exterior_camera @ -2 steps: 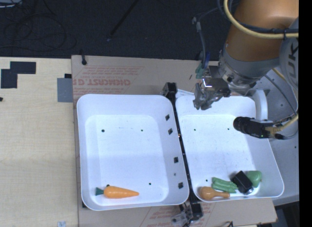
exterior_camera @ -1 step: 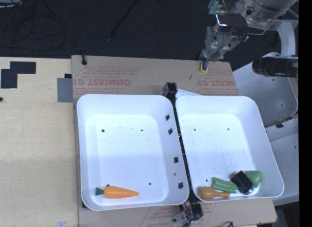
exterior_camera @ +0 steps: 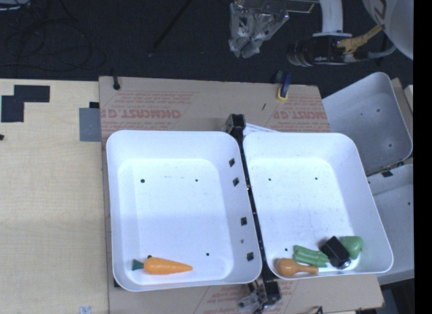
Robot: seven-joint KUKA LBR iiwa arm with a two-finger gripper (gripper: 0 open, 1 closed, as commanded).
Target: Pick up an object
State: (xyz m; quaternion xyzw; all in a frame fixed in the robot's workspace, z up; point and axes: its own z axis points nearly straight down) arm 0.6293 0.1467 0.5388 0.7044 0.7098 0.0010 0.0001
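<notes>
Two shallow white bins sit side by side on a sheet of printed cardboard. The left bin contains one orange toy carrot with a green top, lying flat near the front wall with the tip pointing right. The right bin contains a cluster in its front right corner: an orange pear-shaped piece, a green pod-like piece, a black block and a green rounded piece (the black block rests against both green pieces). A row of black clips runs along the seam between the bins. A blue and yellow clamp grips the cardboard's far edge.

The gripper hangs above the bench beyond the far edge of the bins, well apart from all items. Nothing is visible between its fingers; whether they are spread or closed cannot be determined from this view
</notes>
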